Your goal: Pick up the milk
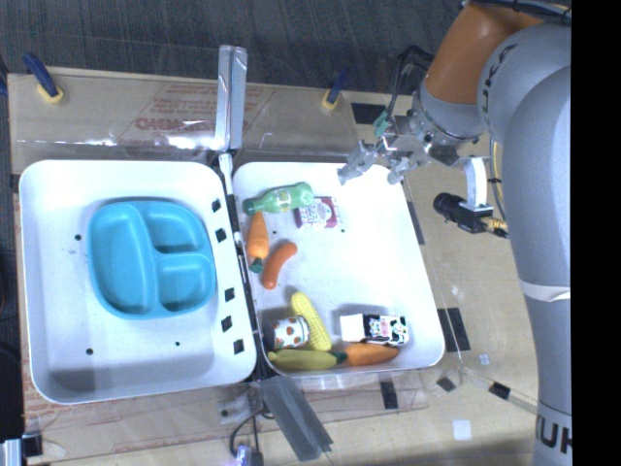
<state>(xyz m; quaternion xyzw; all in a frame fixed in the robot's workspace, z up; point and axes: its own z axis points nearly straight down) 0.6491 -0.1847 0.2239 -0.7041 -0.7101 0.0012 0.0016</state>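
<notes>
Pale wooden bench (pixel 456 289) with blue clamps (pixel 44 78) along its far edge, dark ribbed floor (pixel 291 17) beyond.

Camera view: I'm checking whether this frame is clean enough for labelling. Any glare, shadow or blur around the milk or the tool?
In the camera view the milk is sharp and evenly lit, with no glare on it; the right bin has a soft shadow along its near wall; the tool looks slightly blurred and small; the clear plastic sheet behind the bins catches bright reflections.
</notes>
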